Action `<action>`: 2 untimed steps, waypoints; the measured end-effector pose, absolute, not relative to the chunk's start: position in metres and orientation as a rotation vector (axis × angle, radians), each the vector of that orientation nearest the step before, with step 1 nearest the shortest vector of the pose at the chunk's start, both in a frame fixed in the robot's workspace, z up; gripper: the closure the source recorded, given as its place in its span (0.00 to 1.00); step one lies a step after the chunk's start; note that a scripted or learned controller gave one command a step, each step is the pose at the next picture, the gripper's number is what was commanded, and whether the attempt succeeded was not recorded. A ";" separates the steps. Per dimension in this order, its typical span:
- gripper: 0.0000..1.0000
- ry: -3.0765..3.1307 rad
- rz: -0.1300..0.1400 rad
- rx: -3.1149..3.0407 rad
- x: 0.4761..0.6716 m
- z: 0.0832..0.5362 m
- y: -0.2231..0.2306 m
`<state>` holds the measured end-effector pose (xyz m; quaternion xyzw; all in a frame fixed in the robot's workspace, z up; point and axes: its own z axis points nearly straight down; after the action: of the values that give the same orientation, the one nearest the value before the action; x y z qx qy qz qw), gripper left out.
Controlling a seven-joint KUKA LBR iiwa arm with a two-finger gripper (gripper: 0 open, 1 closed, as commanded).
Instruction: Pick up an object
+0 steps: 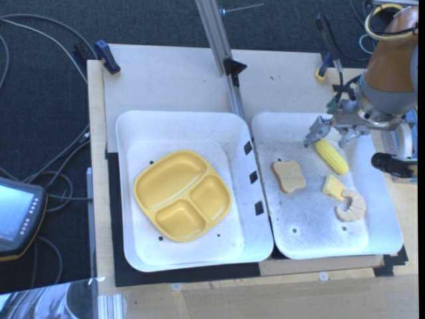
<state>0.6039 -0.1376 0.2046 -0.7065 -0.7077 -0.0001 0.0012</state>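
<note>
The end effector (330, 133) hangs over the back of the right bin (292, 244), its two fingers spread wide with nothing between them. One fingertip sits near the bin's back wall on the left, the other just above the near end of the corn cob (331, 156). That cob looks like the likeliest target — it lies at a slant just in front of the fingers, well inside the bin.

To do this step well, I'd judge the arm should line the fingers up across the cob's short width, not along its length, and centre them on the middle of the cob before coming down. The cob is round and may roll away if one finger touches first.

The other things are crowded close by: a slice of bread (289, 176) to the left, a yellow cheese wedge (334, 188) and a pale shrimp-like curl (351, 206) touching or nearly touching each other — a descent too far forward could nudge them. The left bin (133, 128) holds a yellow divided plate (182, 195), well apart on the desk (166, 72).
</note>
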 end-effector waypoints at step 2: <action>0.00 -2.217 0.006 -2.216 0.604 0.141 -0.139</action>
<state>0.6041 -0.1387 0.1413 -0.7069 -0.7073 0.0021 0.0034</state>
